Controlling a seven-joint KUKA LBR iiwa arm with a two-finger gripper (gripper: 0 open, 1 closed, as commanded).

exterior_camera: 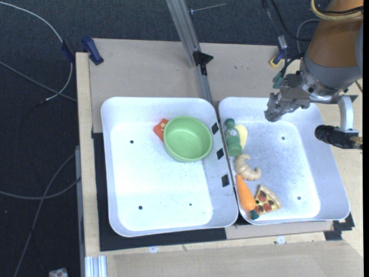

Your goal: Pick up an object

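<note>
— While the gripper (275, 113) is being held above the far edge of the right bin (311, 154), can it be told whether the claw is released or clenched?

— That cannot be told; nothing is being seen in its grasp. The toys are being crowded along that bin's left wall: a green bottle (233, 137) far, a croissant (247, 166) in the middle, a carrot (245, 193) and a pizza slice (266, 199) near.

— Which is being judged easiest?

— The carrot: likely light, stiff, smooth plastic, so slipping is being risked. It is best being pinched across its thick middle.
</note>
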